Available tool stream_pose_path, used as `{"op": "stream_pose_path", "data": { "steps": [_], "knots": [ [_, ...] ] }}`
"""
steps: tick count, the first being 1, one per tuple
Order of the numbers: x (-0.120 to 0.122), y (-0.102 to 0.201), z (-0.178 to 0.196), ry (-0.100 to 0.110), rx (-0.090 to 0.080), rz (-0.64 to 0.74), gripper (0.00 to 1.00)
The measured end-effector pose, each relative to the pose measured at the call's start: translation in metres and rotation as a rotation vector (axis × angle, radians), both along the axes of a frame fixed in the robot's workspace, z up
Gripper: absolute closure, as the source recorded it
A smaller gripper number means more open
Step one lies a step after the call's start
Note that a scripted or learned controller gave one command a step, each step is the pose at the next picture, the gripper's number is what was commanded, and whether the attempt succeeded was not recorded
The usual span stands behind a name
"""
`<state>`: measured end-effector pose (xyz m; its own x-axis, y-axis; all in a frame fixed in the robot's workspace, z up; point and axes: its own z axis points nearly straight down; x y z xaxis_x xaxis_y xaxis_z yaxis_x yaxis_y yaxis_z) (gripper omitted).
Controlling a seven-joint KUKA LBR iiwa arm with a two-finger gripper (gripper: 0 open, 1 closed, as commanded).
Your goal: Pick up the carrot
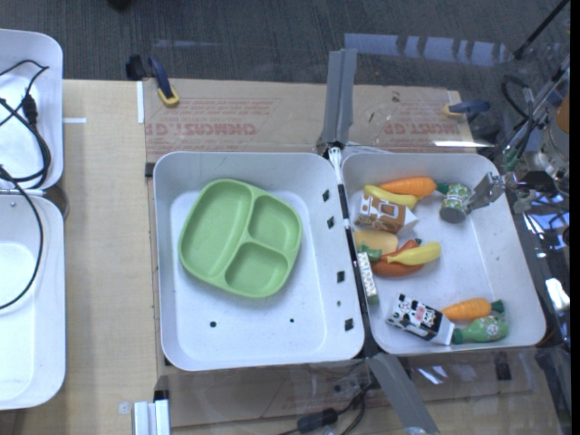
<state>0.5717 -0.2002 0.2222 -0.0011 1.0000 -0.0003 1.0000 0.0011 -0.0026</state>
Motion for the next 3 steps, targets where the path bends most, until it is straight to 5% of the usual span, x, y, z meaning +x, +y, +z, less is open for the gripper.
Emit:
{"op": "stream_pose_path", "data": {
  "steps": [1,2,3],
  "knots": [
    [0.058,0.066,-0.037,-0.002,-0.001,0.069,0.0],
    [0.088,0.041,-0.129,-0.006,-0.003,0.134,0.0],
    [0.088,0.041,-0.118,-0.006,-0.004,0.136,1.0]
  ]
}}
